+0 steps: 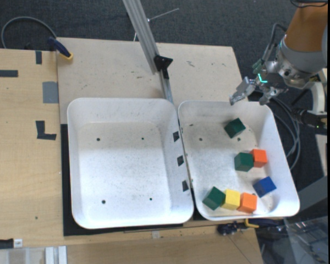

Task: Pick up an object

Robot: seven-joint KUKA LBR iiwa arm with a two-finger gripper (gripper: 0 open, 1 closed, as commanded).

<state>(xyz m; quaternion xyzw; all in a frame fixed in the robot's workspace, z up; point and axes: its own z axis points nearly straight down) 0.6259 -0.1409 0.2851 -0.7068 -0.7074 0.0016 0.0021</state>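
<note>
White plastic bins, two of them, sitting side by side on the wooden table (110,65). The left bin (77,164) has just a few dark specks on its floor. All the action is in the right bin (201,147), so I'll use that one as my reference point.

Inside the right bin there are seven little blocks. Up near its far end sits a dark green block (235,127), tilted a bit and on its own. Around the middle, toward the bin's right wall, a second green block (243,161) is touching an orange block (259,157). A blue block (264,186) sits closer to the near end, just beside the right wall. Along the near wall there's a row of three pressed together: a green block (214,197), a yellow block (231,198) and another orange block (248,202).

The gripper (252,91) hangs over the far right corner of the right bin, right about at its rim, with the grey arm and its orange band (307,29) rising behind it. Fingers look spread apart to me, with no block between them. A slanted metal rail (144,29) runs down toward the gap between the two bins.
</note>
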